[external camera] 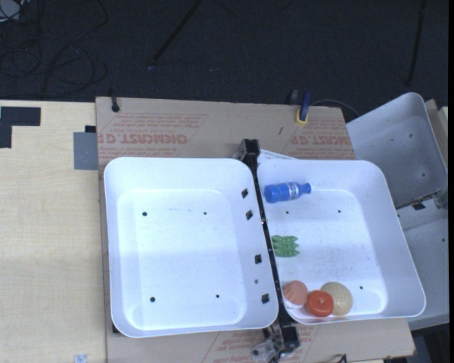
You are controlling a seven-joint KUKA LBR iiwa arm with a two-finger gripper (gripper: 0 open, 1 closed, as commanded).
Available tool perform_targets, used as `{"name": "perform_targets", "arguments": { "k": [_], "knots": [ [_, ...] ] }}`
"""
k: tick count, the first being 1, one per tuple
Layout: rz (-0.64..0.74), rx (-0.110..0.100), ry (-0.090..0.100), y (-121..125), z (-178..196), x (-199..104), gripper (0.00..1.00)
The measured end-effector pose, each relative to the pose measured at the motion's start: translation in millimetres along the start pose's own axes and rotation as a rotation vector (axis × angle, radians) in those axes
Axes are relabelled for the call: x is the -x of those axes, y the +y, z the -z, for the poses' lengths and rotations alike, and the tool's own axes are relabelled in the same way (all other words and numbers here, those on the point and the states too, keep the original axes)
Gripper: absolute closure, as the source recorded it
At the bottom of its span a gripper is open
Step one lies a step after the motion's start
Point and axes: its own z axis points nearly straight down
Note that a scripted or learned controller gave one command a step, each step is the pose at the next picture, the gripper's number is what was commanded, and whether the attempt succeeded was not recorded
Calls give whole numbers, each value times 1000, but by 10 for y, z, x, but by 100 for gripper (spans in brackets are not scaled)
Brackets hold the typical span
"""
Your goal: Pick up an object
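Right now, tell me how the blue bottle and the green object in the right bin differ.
The blue bottle is larger; the green object is smaller. The bottle is blue with a pale band near one end; the green object is one bumpy green colour. The bottle lies near the bin's far wall; the green object sits further toward the middle. Both lie flat in the right bin, close to the divider side.
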Motion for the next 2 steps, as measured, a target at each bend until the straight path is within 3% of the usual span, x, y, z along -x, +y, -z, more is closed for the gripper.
{"name": "perform_targets", "arguments": {
  "k": [2],
  "knots": [
    [1,1,-1,64,-102,-2,100]
  ]
}}
